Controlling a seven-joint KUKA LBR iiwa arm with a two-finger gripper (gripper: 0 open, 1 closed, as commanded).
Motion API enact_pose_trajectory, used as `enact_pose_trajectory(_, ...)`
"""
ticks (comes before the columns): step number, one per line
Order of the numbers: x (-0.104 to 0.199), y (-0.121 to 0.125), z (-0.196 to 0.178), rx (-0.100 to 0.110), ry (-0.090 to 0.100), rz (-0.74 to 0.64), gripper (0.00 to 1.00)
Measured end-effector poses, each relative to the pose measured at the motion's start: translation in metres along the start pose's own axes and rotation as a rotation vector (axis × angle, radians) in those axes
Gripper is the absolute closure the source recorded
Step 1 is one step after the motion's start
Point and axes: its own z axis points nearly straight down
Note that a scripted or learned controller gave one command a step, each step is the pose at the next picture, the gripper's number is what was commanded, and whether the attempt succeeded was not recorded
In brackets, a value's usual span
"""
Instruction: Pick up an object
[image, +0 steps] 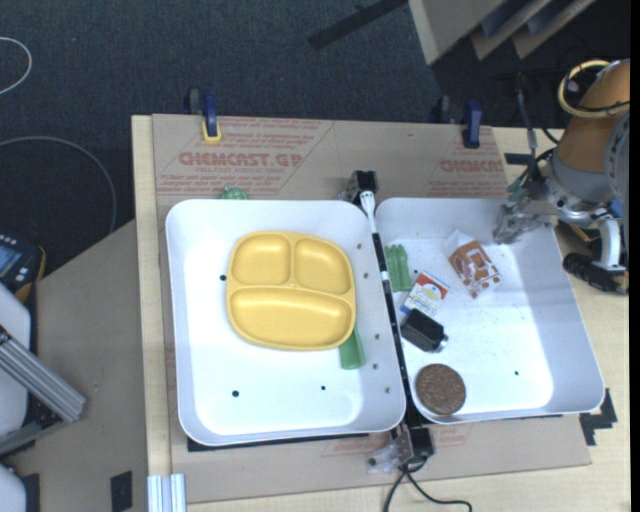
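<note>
Two white bins (200, 300); one yellow divided plate (291, 290); two green pieces (398, 265); one brown disc (440, 388); one black block (422, 330); two snack packets (474, 267).

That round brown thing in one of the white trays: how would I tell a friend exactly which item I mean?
Start at the right bin, the one without the yellow divided plate. Go to its near edge, at the corner beside the left bin. The brown disc lies there, just below a small black block; it is the one flat, round, dark brown item, while its neighbours are boxy or wrapped.
</note>
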Motion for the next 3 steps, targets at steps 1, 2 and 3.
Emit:
enact_pose_trajectory(1,0.002,0.000,0.001,0.006,0.008,0.000,0.00)
enact_pose_trajectory(2,-0.002,-0.064,-0.149,-0.002,0.001,0.006,0.00)
enact_pose_trajectory(3,-0.003,-0.138,-0.286,-0.008,-0.002,0.006,0.00)
